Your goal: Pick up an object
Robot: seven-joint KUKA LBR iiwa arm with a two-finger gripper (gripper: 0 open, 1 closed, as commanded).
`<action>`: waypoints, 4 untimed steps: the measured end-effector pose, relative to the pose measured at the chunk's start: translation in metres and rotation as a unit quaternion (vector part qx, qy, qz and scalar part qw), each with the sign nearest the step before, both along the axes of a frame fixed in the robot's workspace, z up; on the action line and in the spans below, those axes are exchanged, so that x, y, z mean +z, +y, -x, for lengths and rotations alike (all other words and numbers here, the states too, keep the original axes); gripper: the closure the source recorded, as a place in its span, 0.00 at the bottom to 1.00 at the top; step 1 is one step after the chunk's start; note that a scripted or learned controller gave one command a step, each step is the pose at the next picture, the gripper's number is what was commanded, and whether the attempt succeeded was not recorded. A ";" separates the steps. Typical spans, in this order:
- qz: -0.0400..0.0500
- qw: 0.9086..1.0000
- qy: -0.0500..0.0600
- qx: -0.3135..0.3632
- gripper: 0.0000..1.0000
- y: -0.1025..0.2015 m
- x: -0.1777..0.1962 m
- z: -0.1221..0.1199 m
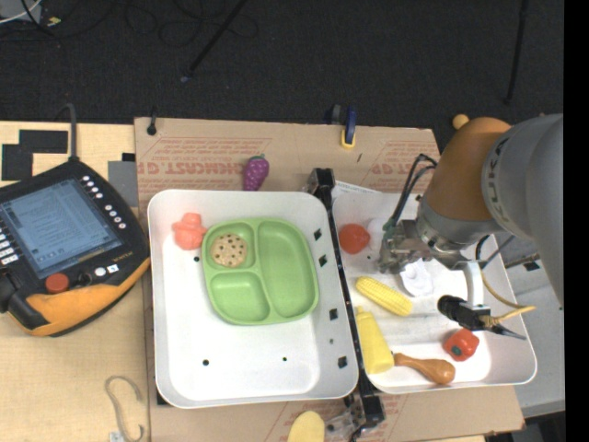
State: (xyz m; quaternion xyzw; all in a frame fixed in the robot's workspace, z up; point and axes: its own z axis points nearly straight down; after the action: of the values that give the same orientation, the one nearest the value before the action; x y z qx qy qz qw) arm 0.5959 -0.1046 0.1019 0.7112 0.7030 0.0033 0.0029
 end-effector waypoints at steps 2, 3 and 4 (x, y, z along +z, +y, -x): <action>0.000 1.000 0.003 0.006 1.00 0.014 0.114 0.006; 0.000 1.000 0.005 0.006 1.00 0.012 0.126 0.006; -0.001 1.000 0.007 0.007 1.00 0.059 0.115 0.025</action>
State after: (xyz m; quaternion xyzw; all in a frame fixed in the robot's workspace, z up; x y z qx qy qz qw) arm 0.5710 -0.0455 0.2171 0.7065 0.7077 -0.0013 -0.0026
